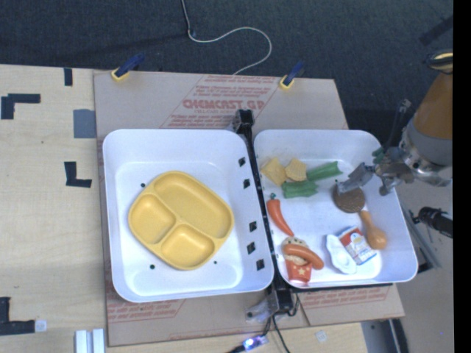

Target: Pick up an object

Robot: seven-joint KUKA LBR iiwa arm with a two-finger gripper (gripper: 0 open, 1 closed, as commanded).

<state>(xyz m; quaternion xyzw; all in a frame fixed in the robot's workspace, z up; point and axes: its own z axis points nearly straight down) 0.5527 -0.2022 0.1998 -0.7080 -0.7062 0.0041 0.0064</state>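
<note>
Two shallow white bins sit side by side on a cardboard sheet on a wooden bench. The left bin (118, 197) holds a yellow divided plate (181, 219), lying flat near its middle. The right bin (401, 234) holds a scatter of toy food: two yellow pieces (284, 170) at the far left, two green pieces (310, 181) just beside them, an orange carrot (279, 215) along the left wall, a hot dog in a red holder (301, 260) at the near left corner, a white packet with red print (352, 249) near the front, and a brown wooden spoon (359, 210) lying right of centre. The grey arm reaches in from the right, and its gripper (372, 173) hangs over the right bin's far right part, just above the spoon's round end. Its two fingers are spread apart with nothing between them.
</note>
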